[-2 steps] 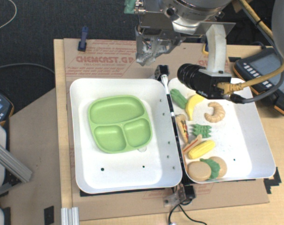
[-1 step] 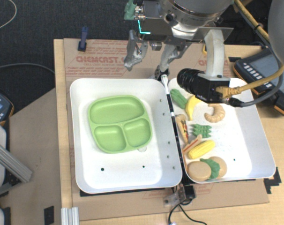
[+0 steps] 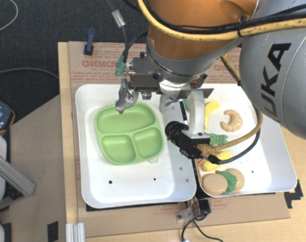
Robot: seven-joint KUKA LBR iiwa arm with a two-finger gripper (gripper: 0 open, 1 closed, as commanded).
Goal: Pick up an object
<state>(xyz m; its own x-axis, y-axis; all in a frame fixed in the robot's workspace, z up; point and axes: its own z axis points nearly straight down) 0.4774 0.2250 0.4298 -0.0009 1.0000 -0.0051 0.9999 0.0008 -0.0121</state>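
camera view | bins (image 3: 92,150): 2 | green tray (image 3: 129,133): 1 (three compartments) | croissant (image 3: 232,120): 1

Glossy green plastic tray (image 3: 128,133), smooth white plastic bins (image 3: 92,150), shiny orange band (image 3: 203,9)

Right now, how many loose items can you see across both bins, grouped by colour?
Green: 1, divided plate, left bin.
Yellow: 2, piece and piece, both partly hidden.
Tan: 2, croissant and round sandwich.
Total: 5 visible.

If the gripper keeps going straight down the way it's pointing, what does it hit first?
Most likely the green divided plate: the gripper points down over its far rim in the left bin. Height above it is unclear.
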